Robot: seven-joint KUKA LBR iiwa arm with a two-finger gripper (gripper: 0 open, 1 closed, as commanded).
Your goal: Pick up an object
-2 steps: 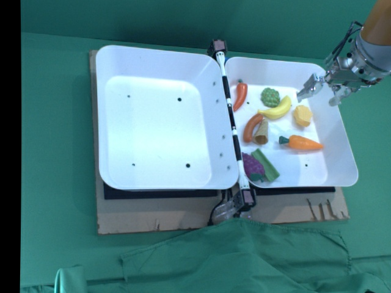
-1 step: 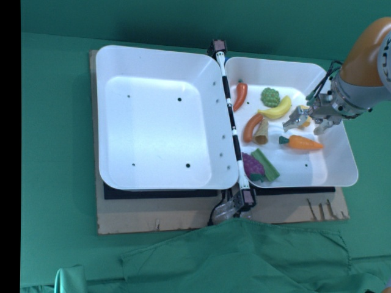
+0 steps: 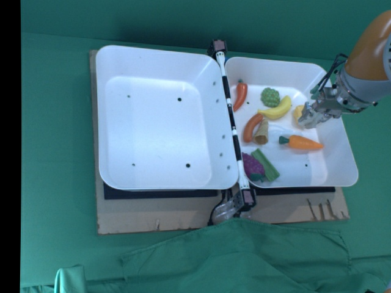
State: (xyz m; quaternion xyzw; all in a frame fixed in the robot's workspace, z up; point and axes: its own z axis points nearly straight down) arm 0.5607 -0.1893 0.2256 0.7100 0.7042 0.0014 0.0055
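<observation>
Approach seems the step in hand: gripper [image 3: 308,118] (grip state I cannot tell) hangs over a yellow toy [image 3: 298,114] near the right bin's [image 3: 342,174] right edge, needing descent next.

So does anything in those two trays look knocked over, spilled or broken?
Nothing stands out. The toy foods, such as the carrot, banana and chilli, lie loose inside the right bin. The bins sit side by side, slightly askew on the cardboard.
</observation>
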